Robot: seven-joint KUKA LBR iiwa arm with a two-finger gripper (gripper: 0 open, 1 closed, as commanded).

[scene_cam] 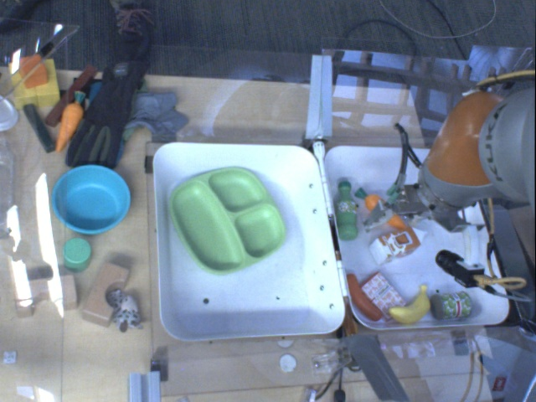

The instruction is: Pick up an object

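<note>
Reaching arm [469, 153]: comes in from the right, over the right bin [368, 167], with the gripper [387, 211] low among the clutter.
Grip state: cannot tell from this slant; nothing is plainly held.
Likely target: white-and-orange carton [395, 244], just beside the gripper on its near side, lying on the bin floor.
Close neighbours: green bottle [346, 208] and small orange piece [371, 200], both just to the gripper's left in the view.
Risk, crowding: closing here could catch the orange piece or nudge the bottle instead of the carton.
Risk, carton: it lies tilted and looks light; an off-centre pinch could spin it or squeeze it out.
Risk, bottle: lying near the bin wall, it would probably roll if bumped.
Risk, empty grasp: if the descent stops beside the carton and not over it, the lift comes up with nothing.
Front of bin: red-and-white box [381, 293], banana [409, 309] and can [453, 306], well apart from the gripper and unlikely to interfere.
Left bin [251, 308]: holds a green divided plate [228, 218], not involved.
</note>
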